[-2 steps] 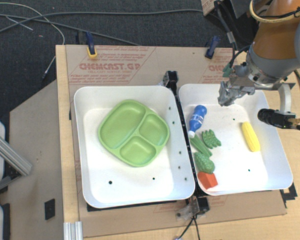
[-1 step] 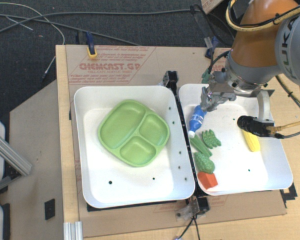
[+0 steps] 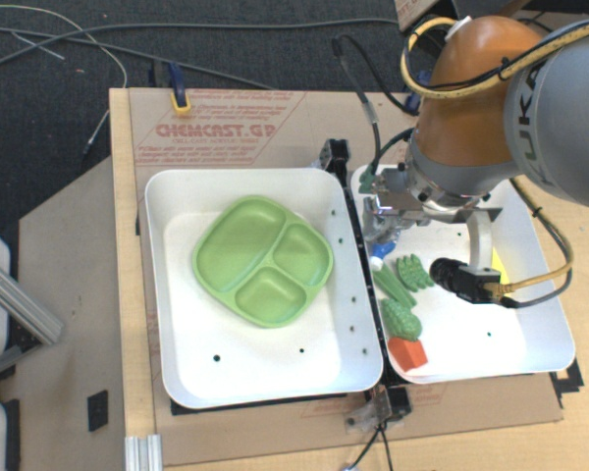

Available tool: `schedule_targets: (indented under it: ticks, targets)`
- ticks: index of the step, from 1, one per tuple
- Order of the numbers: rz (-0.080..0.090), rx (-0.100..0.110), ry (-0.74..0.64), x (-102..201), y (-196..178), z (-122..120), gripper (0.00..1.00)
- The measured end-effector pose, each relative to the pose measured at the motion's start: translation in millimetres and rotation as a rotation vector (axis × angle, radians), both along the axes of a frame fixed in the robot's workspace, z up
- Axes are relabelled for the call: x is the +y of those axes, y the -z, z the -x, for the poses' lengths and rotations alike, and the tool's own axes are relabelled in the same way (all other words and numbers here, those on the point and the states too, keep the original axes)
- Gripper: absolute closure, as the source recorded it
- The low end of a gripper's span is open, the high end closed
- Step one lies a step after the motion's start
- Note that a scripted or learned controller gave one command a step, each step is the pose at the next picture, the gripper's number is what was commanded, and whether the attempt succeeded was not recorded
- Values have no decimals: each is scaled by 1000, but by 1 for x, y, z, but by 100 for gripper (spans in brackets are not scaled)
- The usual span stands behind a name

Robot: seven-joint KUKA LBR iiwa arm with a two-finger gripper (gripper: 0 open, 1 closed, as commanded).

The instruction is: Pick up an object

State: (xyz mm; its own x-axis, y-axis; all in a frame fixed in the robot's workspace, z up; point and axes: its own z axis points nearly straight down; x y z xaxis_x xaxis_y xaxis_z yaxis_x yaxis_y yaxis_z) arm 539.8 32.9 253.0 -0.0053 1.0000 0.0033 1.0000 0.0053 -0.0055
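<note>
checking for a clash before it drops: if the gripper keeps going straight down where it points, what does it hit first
Probably the green toy near the right bin's left wall, just below the gripper. Depth is unclear from this slanted view.

Light green plate (image 3: 263, 260); 2 white bins (image 3: 167, 214); orange block (image 3: 407, 352).

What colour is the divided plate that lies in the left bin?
The divided plate is light green, seen clearly in the camera view.

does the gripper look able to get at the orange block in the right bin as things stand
Probably yes: the orange block lies uncovered at the near left corner of the right white bin, just beyond the green toy below the gripper.
</note>
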Motion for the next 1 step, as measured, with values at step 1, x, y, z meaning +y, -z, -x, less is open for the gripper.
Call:
schedule_targets:
  ticks: [1]
  targets:
    - [0,0,-1,52,2,24,100]
